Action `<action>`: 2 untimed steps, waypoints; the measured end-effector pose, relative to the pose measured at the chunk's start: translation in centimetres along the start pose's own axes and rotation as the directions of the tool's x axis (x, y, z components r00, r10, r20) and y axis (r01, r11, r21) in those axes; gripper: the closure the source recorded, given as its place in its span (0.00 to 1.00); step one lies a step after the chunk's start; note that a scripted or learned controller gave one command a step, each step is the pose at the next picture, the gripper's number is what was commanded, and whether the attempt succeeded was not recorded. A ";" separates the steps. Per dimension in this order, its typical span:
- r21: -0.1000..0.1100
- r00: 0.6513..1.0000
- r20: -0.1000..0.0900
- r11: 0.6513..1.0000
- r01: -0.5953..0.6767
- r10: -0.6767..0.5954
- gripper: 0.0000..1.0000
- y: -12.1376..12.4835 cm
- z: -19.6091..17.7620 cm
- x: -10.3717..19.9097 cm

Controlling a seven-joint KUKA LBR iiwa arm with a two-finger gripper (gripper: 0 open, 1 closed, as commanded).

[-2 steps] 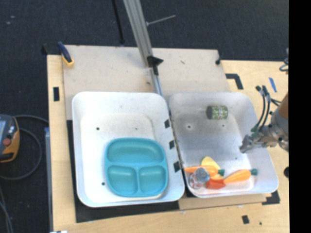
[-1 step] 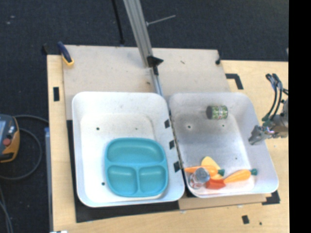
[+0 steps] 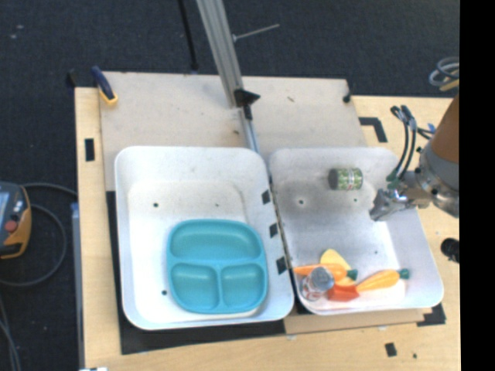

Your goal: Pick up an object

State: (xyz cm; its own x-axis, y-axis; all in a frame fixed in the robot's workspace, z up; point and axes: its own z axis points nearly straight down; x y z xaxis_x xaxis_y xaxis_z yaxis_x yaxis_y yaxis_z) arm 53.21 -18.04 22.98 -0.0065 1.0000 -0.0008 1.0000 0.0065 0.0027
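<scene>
Orange and yellow plastic crowds the near edge of the right bin (image 3: pixel 402 238): a cluster of toy food (image 3: pixel 340 277) lies against the front wall, with a carrot-like orange piece (image 3: pixel 379 280) to the right, a yellow wedge (image 3: pixel 334 260) behind, and a small round grey-and-red thing (image 3: pixel 317 282) at the left. These pieces touch or overlap one another, so a clean hold on any single one looks awkward. They appear to be light, stiff, hollow toys with smooth skins, likely to slip or squirt aside under a pinch.

In the near part of the left bin (image 3: pixel 139 207) sits a turquoise divided plate (image 3: pixel 218 276), flat and broad, a poor fit for two fingers except at its rim.

Farther back in the right bin, a small green-labelled can (image 3: pixel 346 178) lies on its side, well apart from the toy cluster. It seems the easiest choice: rigid, light, and standing alone. Lying down it may roll, so the fingers would best close across its round body at mid-length, from above.

The gripper (image 3: pixel 384 205) hangs over the right bin's right side, near the can but not touching it. Nothing is seen between its fingers; how far they are spread cannot be told from this view. Behind the bins a slanted aluminium post (image 3: pixel 220 41) rises from the bench (image 3: pixel 178 107).
</scene>
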 end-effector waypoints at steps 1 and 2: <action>-0.001 1.000 -0.001 1.000 0.002 -0.002 1.00 2.7 -1.0 4.5; 0.000 1.000 -0.001 1.000 0.001 -0.001 1.00 5.7 -0.8 9.3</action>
State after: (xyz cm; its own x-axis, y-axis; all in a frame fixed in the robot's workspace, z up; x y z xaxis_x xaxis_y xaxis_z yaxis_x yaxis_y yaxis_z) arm 58.88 -8.72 23.76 -0.0076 1.0000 0.0004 1.0000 0.0076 0.0027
